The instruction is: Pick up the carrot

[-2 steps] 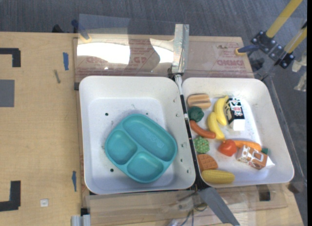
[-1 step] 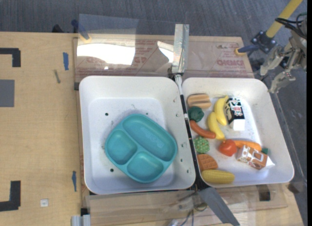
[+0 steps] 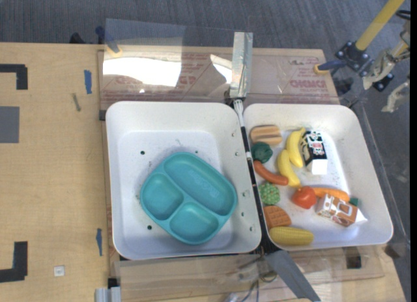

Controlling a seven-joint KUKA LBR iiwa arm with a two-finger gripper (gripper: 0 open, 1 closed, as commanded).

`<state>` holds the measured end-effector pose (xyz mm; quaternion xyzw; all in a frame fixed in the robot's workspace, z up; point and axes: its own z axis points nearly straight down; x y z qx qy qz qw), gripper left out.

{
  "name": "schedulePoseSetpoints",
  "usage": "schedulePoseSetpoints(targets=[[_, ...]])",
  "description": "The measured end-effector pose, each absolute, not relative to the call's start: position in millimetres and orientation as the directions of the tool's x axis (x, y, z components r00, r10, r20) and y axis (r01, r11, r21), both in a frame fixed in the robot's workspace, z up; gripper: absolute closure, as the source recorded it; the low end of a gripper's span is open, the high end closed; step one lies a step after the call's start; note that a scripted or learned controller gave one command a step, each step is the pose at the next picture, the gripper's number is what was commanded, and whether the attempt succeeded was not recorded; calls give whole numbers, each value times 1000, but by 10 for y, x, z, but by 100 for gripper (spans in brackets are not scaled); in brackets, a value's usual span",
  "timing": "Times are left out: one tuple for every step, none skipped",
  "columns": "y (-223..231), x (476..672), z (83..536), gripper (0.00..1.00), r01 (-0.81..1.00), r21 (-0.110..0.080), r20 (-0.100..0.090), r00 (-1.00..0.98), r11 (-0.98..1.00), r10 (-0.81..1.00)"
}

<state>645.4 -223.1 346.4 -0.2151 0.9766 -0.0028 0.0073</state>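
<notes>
Two shallow white bins sit side by side on a pale wooden bench [image 3: 45,183], their inner walls touching. The left bin [image 3: 130,125] holds a teal divided plate [image 3: 189,196], turned at a slant, with bare white floor around it. The right bin [image 3: 365,164] is crowded with toy food.

The carrot [image 3: 331,194] lies in the near right part of the right bin. It is orange, with a small green tuft at one end. Its long axis runs roughly left to right, dipping slightly toward the near edge, and the green end points at the bin's right wall. How the gripper stands, and where the carrot lies relative to it, cannot be told.

A red and white box [image 3: 337,211] lies just in front of the carrot and appears to touch it. A red tomato [image 3: 303,197] sits just beside the carrot's blunt left end. Bare white floor lies behind the carrot, up to a black and white carton [image 3: 316,150], and also between its green end and the right wall.

Farther left are two yellow bananas [image 3: 290,157], a corn cob [image 3: 291,235] by the near wall, a reddish sausage [image 3: 270,174] and a hot dog bun [image 3: 265,134] near the dividing walls.
</notes>
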Motion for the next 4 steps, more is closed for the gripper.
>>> schedulePoseSetpoints(targets=[[-2221,6609,3632,100,-730,-10,-9,-683,683,-730],[-2222,6286,2837,100,-915,0,-4,-403,403,-915],[-2225,6476,3004,100,-966,-9,-4,-256,256,-967],[-2216,6640,3365,100,-999,-11,-2,48,-48,-999]])
